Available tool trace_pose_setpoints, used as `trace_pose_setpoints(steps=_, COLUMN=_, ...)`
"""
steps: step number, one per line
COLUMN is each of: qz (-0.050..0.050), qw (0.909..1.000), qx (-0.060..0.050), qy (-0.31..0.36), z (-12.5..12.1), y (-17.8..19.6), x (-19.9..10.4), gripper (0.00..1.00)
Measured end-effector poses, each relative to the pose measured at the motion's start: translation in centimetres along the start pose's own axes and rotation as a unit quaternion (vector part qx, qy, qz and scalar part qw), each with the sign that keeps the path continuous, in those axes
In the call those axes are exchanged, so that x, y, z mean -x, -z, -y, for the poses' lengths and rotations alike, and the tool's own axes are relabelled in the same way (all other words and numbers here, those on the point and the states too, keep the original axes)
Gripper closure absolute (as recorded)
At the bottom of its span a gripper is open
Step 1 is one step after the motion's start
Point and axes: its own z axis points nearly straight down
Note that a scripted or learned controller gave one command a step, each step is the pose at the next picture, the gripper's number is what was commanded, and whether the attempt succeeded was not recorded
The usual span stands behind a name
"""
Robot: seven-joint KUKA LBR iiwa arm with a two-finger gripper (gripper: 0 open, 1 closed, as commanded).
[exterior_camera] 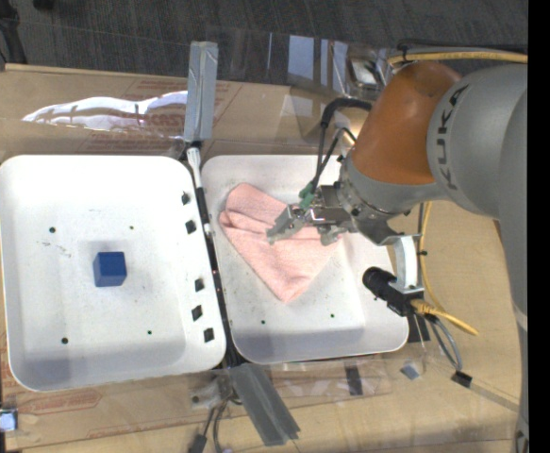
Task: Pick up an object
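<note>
On the table (86, 102), two shallow white bins sit side by side, their inner rims nearly touching along a seam with black clips. The left bin (29, 253) holds a single small blue cube (110, 268), resting on the floor of the bin a little left of its middle, well apart from every wall. The right bin (256, 333) holds a pink cloth (279, 253), crumpled and folded, lying across the upper and middle part of that bin's floor with one corner pointing toward the near wall. The grey arm (473, 140) with its orange band (402, 125) reaches in from the right, and the pincer (298, 223) hangs over the cloth's upper right part, close to or touching the fabric. Whether the pincer is released or clenched cannot be told from here, nor whether any fabric is caught.
</note>
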Motion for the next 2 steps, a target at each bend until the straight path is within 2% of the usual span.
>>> trace_pose_setpoints(steps=1, qz=0.002, qw=0.9785, qx=0.004, qy=0.206, z=1.2, y=5.3, x=2.0, gripper=0.0)
trace_pose_setpoints(steps=2, qz=0.0, qw=0.989, qx=0.0, qy=0.148, z=-2.6, y=-10.1, x=1.3, gripper=0.0)
